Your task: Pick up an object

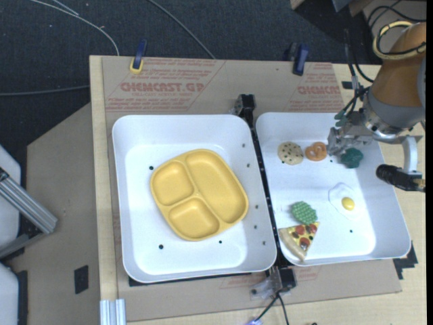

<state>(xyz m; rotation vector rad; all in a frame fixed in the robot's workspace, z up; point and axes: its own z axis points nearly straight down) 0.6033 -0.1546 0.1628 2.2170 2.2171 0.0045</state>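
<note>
The right bin [385,239] holds several toy foods: a chocolate-chip cookie [290,153], a brown pretzel-like ring [315,152], a dark green leafy piece [351,158], a fried egg [344,198], a green knobbly vegetable [304,212] and a pizza slice [300,239]. My gripper [342,144] hangs low at the bin's far side, between the ring and the green leafy piece, close to both. The arm's wrist covers the gripper from above.
The left bin [128,141] holds a yellow three-compartment plate [197,193]. A black clamp [245,104] sits at the far end of the seam between the bins. A black fixture [399,176] overhangs the right bin's right rim.
</note>
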